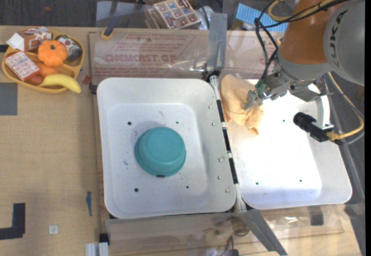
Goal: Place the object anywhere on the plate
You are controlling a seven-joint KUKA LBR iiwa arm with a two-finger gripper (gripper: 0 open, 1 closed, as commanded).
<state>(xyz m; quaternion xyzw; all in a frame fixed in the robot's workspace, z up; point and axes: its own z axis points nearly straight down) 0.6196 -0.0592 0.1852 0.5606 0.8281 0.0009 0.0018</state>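
Under gripper [253,102], tan object [236,98]

Off-task clutter: yellow bowl [40,66] at the bench's far left holding a small pumpkin [52,52], banana [62,81] and snack packs, plus a printed box [173,12] and blue pad [253,17] behind the bins.
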